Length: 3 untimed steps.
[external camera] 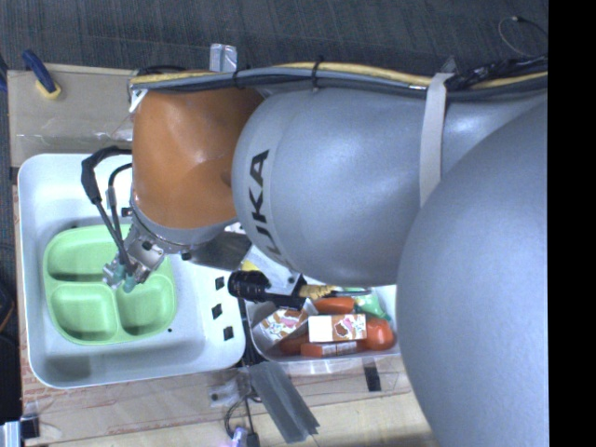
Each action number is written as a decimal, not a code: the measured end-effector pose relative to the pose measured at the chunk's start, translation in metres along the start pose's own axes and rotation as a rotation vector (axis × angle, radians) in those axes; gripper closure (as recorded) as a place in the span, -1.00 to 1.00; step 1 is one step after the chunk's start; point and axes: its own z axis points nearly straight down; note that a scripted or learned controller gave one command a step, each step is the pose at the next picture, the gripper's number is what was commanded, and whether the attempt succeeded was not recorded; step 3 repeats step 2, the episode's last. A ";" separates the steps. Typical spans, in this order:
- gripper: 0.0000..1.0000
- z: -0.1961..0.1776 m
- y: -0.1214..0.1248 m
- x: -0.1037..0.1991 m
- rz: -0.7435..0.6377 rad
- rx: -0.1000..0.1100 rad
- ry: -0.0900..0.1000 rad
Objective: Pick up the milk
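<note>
My gripper [124, 275] hangs low over the left bin [37, 250], above the middle of a green divided tray [70, 259]. Nothing shows between it and the tray. A sliver of the right bin [321, 366] is visible under the arm. In it lies a small carton with a white and red label [337, 327], possibly the milk, on top of an orange-red item [380, 335]. A brown-and-white packet [282, 324] lies at its left. The grey arm with its orange band [186, 156] hides the remainder of that bin.
The green tray has three compartments and takes up most of the left bin's floor. The bins' dividing wall [223, 319] runs between them. A blue-handled tool [39, 71] lies on the bench at the upper left. A grey bracket [284, 399] sticks out at the front.
</note>
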 end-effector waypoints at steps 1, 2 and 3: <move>1.00 0.021 0.006 0.005 -0.057 0.001 0.000; 1.00 -0.039 0.006 0.004 -0.246 -0.004 -0.003; 1.00 -0.039 0.006 0.004 -0.246 -0.004 -0.003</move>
